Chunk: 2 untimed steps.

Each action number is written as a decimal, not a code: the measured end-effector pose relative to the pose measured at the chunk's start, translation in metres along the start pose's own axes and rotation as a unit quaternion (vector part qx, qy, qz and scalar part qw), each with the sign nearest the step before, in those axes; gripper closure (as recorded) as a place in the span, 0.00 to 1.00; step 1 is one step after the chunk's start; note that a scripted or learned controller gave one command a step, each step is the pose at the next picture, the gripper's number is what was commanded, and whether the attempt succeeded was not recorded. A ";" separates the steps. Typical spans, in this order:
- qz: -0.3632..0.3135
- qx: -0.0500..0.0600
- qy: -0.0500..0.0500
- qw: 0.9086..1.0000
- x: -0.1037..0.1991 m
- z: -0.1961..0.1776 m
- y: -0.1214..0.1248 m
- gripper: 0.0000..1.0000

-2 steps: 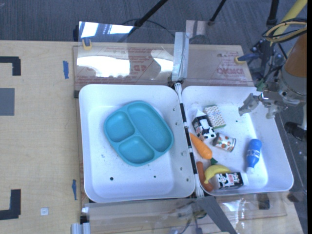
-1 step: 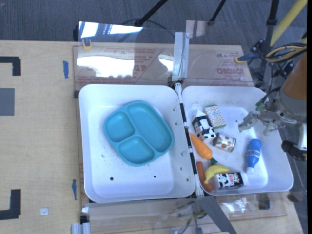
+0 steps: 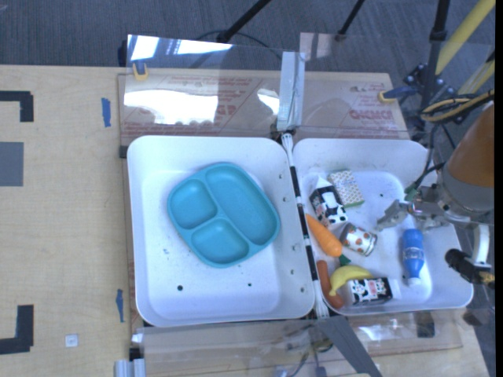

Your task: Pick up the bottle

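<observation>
The bottle (image 3: 413, 255) lies in the right bin (image 3: 440, 293), just below the jaws (image 3: 402, 207), which stand open.

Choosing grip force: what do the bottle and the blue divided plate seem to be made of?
Bottle: probably smooth plastic, blue body with a white cap and a slight sheen. Divided plate: likely moulded plastic, matte turquoise, with rounded compartment ridges and soft, dull highlights.
</observation>
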<state>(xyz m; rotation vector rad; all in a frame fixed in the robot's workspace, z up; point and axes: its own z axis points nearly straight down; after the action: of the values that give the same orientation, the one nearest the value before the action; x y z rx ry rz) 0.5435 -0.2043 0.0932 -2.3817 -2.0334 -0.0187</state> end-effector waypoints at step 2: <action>-0.122 0.001 0.000 0.993 -0.003 0.005 -0.002 0.00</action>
<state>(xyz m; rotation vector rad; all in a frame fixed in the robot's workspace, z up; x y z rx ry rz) 0.5407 -0.2070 0.0883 -2.1165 -2.3072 -0.0183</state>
